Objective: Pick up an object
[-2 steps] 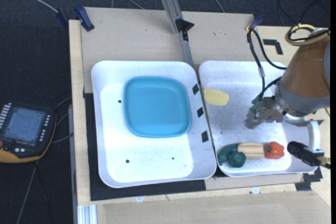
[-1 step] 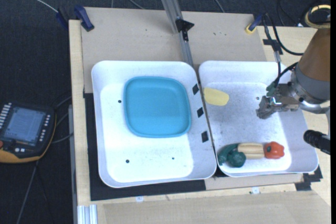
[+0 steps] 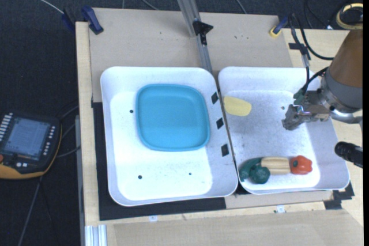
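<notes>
Yellow piece is lying at the right bin's nine o'clock edge, and we are hovering the jaws well apart from it, toward three o'clock. Its long axis is running nine-to-three. We are judging it the likeliest target, at nine o'clock from us. We cannot tell the jaws' spread.

We see a tan bench carrying two white bins: the left bin and the right bin, touching side by side on a black mat.
</notes>
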`<state>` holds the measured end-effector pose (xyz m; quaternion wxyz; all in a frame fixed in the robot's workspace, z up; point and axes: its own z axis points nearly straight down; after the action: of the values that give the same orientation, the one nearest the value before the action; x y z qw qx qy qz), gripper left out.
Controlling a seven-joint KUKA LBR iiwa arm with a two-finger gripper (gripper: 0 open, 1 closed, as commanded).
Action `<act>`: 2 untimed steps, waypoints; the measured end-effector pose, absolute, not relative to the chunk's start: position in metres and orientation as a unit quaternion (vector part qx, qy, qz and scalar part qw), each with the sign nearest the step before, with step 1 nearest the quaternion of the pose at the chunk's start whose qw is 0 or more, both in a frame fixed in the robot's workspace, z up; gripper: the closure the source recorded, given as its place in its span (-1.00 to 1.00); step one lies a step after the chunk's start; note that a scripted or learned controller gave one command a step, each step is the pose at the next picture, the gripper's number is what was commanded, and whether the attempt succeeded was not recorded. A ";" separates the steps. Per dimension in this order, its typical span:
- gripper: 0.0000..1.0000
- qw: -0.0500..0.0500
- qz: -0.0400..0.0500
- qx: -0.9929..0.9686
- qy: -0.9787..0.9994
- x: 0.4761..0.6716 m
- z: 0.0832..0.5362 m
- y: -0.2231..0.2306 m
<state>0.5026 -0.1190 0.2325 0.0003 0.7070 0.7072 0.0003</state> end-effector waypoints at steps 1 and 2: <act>1.00 0.000 0.001 0.705 0.709 0.513 0.243 -0.069; 1.00 0.000 0.000 0.705 0.709 0.532 0.236 -0.016</act>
<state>0.5322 -0.0163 0.2356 -0.0005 0.7054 0.7088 0.0003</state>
